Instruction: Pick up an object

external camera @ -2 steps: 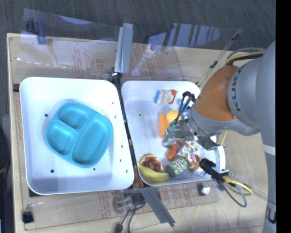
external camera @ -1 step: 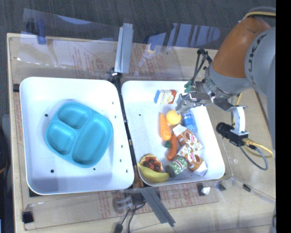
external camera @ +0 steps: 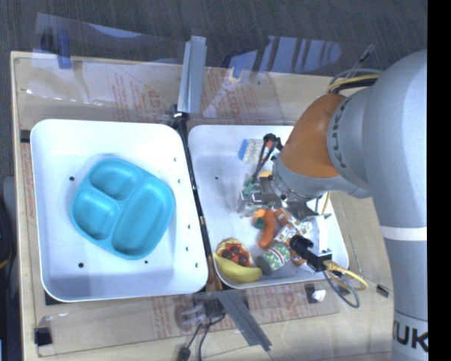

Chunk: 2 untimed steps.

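The right bin (external camera: 210,164) holds a heap of small objects. A yellow banana (external camera: 239,272) lies at its front edge with a red and dark piece (external camera: 235,253) on top of it. Beside them are a green can (external camera: 274,259) and an orange carrot-shaped toy (external camera: 267,230). A blue and white packet (external camera: 249,150) lies further back. My gripper (external camera: 264,198) is down in this bin under the orange wrist band, right above the orange toy and the clutter around it. The wrist hides what lies beneath it.
The left bin (external camera: 52,149) holds a blue divided plate (external camera: 122,207). A metal divider bar (external camera: 188,89) runs between the bins at the back. Yellow cable (external camera: 346,277) trails over the right bin's front right corner. The arm's grey body covers the right side.
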Each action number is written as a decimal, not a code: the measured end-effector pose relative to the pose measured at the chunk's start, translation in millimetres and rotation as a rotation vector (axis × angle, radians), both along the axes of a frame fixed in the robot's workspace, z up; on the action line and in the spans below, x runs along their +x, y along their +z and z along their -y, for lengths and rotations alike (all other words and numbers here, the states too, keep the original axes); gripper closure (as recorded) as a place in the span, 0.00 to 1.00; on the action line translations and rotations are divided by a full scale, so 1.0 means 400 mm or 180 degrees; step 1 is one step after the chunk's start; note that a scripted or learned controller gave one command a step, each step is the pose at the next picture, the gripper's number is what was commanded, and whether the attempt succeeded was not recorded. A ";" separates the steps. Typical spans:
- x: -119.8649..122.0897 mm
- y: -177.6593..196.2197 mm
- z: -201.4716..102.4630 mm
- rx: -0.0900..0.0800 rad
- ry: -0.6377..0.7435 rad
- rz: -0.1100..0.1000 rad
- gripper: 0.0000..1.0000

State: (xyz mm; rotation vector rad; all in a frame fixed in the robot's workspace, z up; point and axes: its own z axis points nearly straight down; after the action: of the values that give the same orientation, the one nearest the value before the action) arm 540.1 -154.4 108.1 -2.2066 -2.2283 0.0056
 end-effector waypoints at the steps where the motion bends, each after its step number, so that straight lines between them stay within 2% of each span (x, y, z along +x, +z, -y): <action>1: 0.001 0.001 0.000 0.0000 0.0000 0.0005 0.00; 2: -0.142 -0.039 -0.096 -0.0017 -0.0014 0.0025 0.00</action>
State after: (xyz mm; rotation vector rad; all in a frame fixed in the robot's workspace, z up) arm 483.4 -116.0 92.4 -2.2179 -2.2302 0.0026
